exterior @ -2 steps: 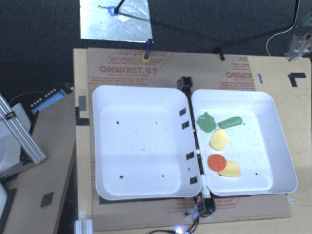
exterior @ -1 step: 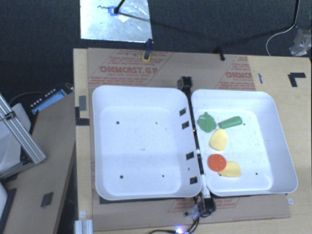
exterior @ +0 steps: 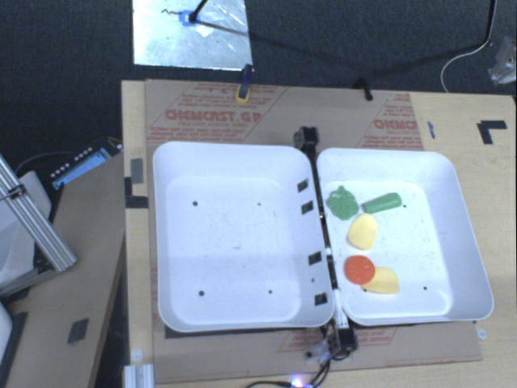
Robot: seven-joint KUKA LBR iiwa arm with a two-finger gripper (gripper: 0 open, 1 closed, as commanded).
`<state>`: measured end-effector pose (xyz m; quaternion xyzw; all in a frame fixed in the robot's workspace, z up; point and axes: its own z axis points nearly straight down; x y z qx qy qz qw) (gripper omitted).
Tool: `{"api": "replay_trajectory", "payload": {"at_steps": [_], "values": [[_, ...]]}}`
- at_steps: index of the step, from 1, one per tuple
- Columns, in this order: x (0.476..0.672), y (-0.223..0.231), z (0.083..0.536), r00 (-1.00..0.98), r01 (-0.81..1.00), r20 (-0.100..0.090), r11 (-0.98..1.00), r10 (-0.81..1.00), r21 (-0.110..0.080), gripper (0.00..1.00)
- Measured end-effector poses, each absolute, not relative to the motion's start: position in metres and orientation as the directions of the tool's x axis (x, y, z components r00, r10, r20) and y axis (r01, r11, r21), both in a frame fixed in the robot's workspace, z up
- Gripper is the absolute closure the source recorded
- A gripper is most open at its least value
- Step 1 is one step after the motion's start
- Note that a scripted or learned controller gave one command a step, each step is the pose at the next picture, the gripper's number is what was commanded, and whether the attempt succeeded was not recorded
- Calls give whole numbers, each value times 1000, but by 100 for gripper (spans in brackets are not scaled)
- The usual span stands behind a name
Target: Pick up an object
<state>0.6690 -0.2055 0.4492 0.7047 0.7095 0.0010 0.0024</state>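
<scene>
Picking one piece out of five was the job, and I judged the green stick (exterior: 380,203) my best candidate. It lay beyond the orange ball (exterior: 359,269), toward the far wall of the bin (exterior: 432,249), slim enough to close on across its short side. Its near end sat just beside the green lump (exterior: 342,204), which was also beyond the ball and closer to the hinge strip (exterior: 324,233). Between ball and stick lay a yellow piece (exterior: 363,232), apart from the ball by a small gap. A second yellow piece (exterior: 384,281) touched the ball on the side away from the hinge strip, so I thought that pair poor for a clean grasp.

Whether my gripper was released or clenched I could not tell.

To do the pick well, I reckoned I should come down over the stick's free end, the one farther from the lump, turn the wrist so the closing line crossed the stick's length, and descend straight. Drifting toward the lump risked catching two things or nudging both away.

Past the hinge strip from the ball sat the other bin (exterior: 234,241), and both bins rested on a printed cardboard sheet (exterior: 210,113).
</scene>
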Motion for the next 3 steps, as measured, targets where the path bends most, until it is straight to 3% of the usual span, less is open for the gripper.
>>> {"api": "replay_trajectory", "payload": {"at_steps": [2, 3], "values": [[663, -205, 508, -7, 1000, -2, 7, 1000, 6, 100], [649, -203, 538, -5, 1000, -2, 5, 1000, 6, 100]]}}
